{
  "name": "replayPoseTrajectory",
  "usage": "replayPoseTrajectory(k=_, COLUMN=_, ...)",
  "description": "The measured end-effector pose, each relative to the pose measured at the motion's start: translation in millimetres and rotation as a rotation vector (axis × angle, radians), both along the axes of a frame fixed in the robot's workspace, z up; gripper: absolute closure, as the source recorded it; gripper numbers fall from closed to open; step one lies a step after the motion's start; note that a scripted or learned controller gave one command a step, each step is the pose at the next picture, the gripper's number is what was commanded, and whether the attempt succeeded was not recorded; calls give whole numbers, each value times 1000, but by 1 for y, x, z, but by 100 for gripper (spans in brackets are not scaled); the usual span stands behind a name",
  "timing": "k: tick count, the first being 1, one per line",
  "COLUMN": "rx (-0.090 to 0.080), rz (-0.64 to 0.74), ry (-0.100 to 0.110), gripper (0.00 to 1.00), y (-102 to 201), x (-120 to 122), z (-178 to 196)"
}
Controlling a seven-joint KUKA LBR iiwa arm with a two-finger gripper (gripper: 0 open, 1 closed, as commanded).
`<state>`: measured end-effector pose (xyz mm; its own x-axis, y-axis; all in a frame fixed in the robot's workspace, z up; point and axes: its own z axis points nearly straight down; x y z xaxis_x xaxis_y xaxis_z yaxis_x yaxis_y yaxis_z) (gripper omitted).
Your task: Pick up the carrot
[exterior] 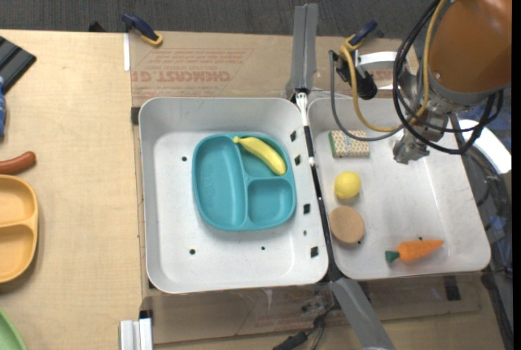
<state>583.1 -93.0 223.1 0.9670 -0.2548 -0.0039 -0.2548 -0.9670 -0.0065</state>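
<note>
The carrot (418,250), orange with a green stub at its left end, lies on its side near the front edge of the right bin (456,202). My gripper (405,150) hangs over the middle-back part of that same bin, well behind the carrot and a little to its left. Nothing shows in its grasp. The grey arm with its orange band (472,35) and looping cables reaches in from the upper right.
In the right bin lie a yellow lemon (348,185), a brown round disc (347,225) and a speckled block (350,145). The left bin (163,202) holds a teal divided plate (236,190) with a banana (262,153). An orange plate (15,230) sits far left.
</note>
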Motion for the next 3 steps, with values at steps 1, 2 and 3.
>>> replayPoseTrajectory(k=1, rx=0, rz=57, ry=-5, gripper=100, y=-83, x=-7, z=78)
replayPoseTrajectory(k=2, rx=1, rz=-51, ry=-1, gripper=100, y=-58, x=76, z=-20)
replayPoseTrajectory(k=3, rx=-1, rz=-76, ry=-6, gripper=100, y=-114, x=16, z=66)
